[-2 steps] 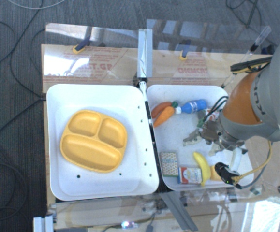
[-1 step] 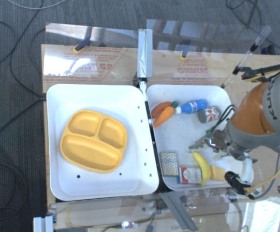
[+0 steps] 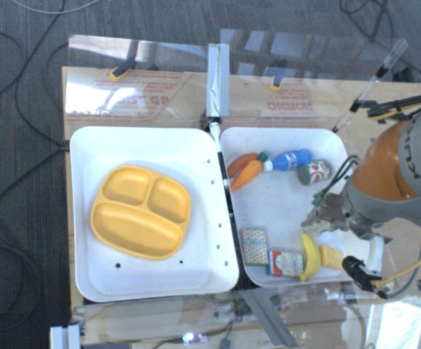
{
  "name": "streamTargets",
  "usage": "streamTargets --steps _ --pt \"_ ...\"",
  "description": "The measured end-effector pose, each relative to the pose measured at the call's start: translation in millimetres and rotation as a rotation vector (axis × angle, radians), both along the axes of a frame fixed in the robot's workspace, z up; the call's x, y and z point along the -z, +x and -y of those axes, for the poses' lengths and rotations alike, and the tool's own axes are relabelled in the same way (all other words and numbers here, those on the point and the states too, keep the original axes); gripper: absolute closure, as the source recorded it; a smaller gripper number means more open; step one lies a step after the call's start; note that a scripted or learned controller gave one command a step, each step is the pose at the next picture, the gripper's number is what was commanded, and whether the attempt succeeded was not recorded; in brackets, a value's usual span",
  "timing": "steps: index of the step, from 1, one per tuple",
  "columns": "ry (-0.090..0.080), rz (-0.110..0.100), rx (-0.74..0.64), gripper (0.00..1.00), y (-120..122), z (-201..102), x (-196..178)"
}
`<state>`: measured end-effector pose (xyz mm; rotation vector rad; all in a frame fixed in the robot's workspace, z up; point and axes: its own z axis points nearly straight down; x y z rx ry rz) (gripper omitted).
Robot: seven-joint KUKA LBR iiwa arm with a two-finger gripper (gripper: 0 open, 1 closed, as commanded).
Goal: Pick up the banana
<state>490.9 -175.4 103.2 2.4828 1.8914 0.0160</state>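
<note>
My arm (image 3: 395,177) comes in from the right, over the right bin (image 3: 283,138), and my hand (image 3: 328,220) hangs low near that bin's right side, just above the banana (image 3: 310,256). Whether my hand is apart or together I cannot tell; the wrist and its cables cover that part. The banana lies near the front of the right bin, toward its right side. Its long axis runs roughly front to back, with a slight curve: one end points up toward my hand, the other points down toward the bin's front wall. I see nothing of it inside my hand. A small box (image 3: 286,262) with red and white print lies touching the banana on its left, and a pale block (image 3: 331,256) lies just beside it on the right. Further left sits a small chequered packet (image 3: 254,246). At the back of the bin a carrot (image 3: 245,171) lies at a slant by the left wall, a blue bottle (image 3: 290,160) lies on its side next to it, and a small can (image 3: 316,171) rests near the bottle's right end. The left bin (image 3: 86,195) holds a yellow tray (image 3: 141,211) with three compartments, well apart from the banana. Both bins stand side by side on the desk (image 3: 159,97).
</note>
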Motion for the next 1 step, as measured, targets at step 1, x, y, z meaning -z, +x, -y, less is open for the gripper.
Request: streamTargets --steps 1 --pt "0.000 -0.001 0.000 0.00 -0.2 0.0 0.2"
